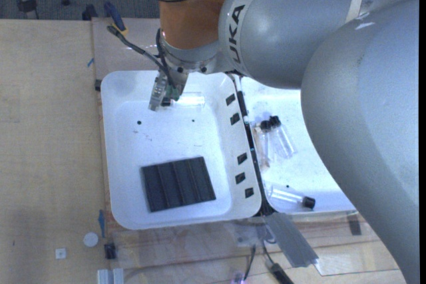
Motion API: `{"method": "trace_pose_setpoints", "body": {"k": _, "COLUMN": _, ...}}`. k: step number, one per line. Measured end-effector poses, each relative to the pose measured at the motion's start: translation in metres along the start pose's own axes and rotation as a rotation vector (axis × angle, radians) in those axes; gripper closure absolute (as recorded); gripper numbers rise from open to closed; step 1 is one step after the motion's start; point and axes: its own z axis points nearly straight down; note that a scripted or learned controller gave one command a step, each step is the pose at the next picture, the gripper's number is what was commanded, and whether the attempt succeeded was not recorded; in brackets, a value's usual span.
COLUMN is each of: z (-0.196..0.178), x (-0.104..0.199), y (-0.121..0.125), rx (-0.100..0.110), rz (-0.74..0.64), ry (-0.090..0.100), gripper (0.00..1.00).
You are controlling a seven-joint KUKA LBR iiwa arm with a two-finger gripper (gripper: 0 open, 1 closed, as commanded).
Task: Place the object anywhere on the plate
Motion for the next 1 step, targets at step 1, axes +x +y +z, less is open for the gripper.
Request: {"method": "trace_pose_setpoints", "body": {"k": 1, "z": -0.0151, "x": 0.0077, "y": -0.0015, "rx": -0.001, "rz": -0.140, "ry": -0.001, "gripper": 1.00}}
